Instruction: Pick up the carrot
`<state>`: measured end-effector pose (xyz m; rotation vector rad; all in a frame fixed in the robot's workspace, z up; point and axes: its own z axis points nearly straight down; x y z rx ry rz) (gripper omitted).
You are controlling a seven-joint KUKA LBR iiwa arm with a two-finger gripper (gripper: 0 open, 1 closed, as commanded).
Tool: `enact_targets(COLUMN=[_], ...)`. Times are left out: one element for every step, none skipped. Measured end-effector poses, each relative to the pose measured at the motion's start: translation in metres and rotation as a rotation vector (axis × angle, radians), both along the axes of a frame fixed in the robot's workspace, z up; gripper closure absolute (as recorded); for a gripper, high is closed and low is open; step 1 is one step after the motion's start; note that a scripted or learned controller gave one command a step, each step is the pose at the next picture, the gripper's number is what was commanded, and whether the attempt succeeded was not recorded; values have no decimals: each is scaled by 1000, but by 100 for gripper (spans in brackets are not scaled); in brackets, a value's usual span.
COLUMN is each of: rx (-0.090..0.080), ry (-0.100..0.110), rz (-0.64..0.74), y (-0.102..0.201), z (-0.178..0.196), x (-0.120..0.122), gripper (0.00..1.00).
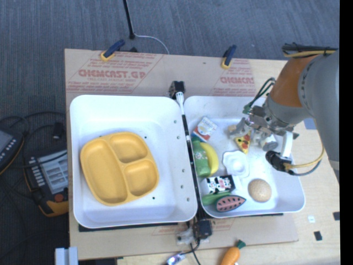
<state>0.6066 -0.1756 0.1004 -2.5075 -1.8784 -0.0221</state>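
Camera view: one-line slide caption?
Gripper low in the right bin over a small yellow toy; the carrot lies outside, on the bench's front edge.

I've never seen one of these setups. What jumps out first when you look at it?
The yellow divided tray stands out in the left bin. The right bin is crowded with toy food, with the grey and orange arm's gripper low over it. Oddly, the carrot lies outside both bins, at the bench's near edge.
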Motion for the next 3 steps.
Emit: enact_targets(rx=[-27,10,-27], ry=[-15,5,-14], rz=[311,180,527], y=[13,-9,13], z=[-9,-11,-10], x=[-60,0,-75], gripper=[100,100,100])
